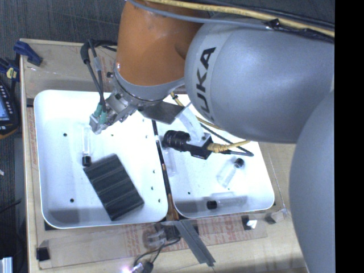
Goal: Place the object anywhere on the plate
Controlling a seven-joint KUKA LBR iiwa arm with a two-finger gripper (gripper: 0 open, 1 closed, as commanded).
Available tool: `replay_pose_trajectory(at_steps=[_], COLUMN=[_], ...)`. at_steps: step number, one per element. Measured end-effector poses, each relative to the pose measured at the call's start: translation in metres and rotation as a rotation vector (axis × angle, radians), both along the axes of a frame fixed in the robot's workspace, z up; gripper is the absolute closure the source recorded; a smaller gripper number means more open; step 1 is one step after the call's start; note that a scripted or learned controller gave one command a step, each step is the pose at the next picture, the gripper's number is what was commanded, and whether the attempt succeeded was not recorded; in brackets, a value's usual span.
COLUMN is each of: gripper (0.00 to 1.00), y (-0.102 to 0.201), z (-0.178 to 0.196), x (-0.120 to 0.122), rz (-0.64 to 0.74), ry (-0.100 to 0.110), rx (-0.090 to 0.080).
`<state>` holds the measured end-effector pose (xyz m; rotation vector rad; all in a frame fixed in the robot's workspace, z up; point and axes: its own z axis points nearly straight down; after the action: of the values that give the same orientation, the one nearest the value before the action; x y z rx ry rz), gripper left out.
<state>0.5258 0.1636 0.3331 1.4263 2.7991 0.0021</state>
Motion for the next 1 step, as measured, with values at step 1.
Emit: replay_pose_trajectory(at_steps=[1], gripper=[1.00], y=[0.0239], z=[-0.1482], x=[-0.0483], rz=[-0.007], ry=[0.006], rx=[-0.004])
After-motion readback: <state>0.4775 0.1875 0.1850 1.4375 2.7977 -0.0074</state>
